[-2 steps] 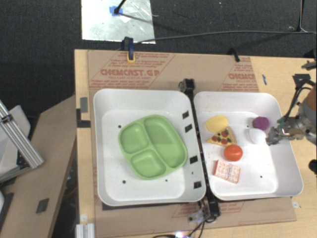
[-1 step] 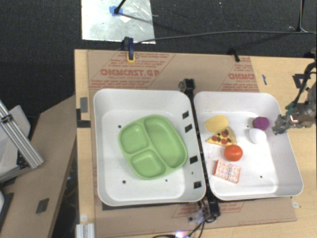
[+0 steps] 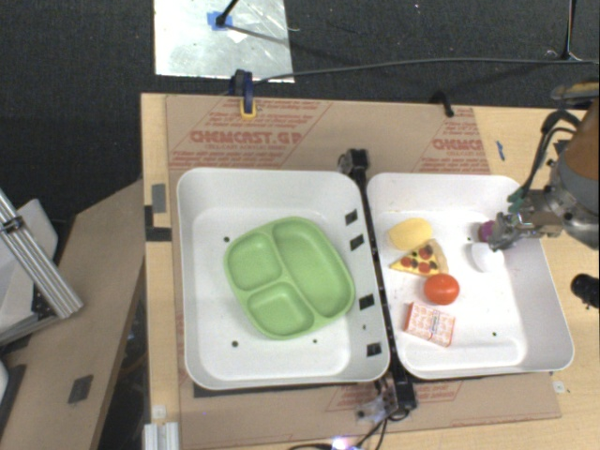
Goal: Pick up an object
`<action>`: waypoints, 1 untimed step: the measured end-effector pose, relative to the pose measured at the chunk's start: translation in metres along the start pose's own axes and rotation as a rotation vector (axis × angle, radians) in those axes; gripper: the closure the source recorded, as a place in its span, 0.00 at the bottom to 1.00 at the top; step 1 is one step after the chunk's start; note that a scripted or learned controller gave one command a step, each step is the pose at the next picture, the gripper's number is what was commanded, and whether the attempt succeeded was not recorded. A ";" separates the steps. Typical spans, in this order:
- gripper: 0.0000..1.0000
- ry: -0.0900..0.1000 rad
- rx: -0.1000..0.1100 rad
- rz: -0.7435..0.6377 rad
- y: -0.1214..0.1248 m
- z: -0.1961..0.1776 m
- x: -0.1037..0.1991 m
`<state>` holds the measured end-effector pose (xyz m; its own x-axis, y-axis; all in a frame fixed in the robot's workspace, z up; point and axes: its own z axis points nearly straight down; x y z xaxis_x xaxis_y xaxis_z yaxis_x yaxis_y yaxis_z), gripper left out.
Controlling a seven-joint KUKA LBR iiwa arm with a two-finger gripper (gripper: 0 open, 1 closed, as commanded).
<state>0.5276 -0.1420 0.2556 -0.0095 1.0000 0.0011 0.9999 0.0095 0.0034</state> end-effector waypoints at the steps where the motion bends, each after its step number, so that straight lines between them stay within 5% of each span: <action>1: 1.00 0.001 0.000 -0.001 0.006 -0.005 0.054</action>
<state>0.5334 -0.0882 0.2608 -0.0107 0.9999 0.0016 0.9999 0.0107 0.0031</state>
